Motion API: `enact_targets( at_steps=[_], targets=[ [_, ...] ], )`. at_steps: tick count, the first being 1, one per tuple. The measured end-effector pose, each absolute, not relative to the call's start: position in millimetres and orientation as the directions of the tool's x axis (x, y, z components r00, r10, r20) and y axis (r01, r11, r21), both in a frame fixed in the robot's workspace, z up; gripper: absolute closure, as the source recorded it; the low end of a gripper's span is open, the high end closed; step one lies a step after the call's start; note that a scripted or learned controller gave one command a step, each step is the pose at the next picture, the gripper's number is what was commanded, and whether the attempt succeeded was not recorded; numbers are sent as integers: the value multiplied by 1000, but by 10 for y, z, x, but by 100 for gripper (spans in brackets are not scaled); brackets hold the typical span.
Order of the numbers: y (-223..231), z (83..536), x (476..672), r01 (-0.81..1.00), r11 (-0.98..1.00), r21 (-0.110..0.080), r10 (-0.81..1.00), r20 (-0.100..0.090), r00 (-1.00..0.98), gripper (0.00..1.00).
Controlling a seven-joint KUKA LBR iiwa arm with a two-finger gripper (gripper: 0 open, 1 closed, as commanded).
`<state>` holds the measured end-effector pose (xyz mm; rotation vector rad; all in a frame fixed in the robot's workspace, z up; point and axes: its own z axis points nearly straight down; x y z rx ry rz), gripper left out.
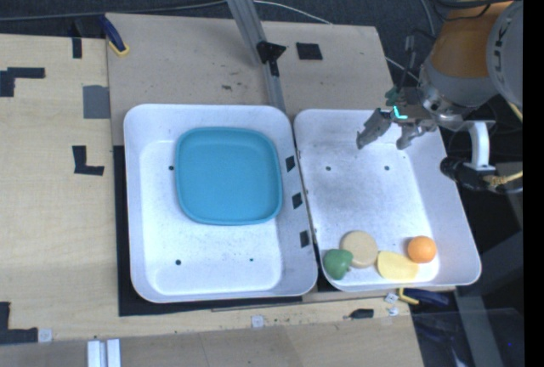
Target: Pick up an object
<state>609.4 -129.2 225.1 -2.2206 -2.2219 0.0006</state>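
End effector (pixel 388 136) hangs over the far part of the right bin (pixel 357 187), fingers spread and pinching nothing. The candidate objects lie well apart from it, clustered along that bin's near edge: green piece (pixel 337 262), tan disc (pixel 360 247), yellow piece (pixel 394 266), orange ball (pixel 421 249). The left bin (pixel 144 187) carries a blue plate (pixel 228 176), judged not the nearest target.
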Motion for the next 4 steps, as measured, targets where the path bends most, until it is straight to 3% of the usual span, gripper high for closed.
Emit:
enact_targets(
  at_steps=[1, 4],
  targets=[
    [-1292, 2251, 6094, 1000, 1, 0, 1000, 0, -1, 0],
    [-1310, 881, 6150, 1000, 1, -1, 1000, 0, -1, 0]
  ],
)
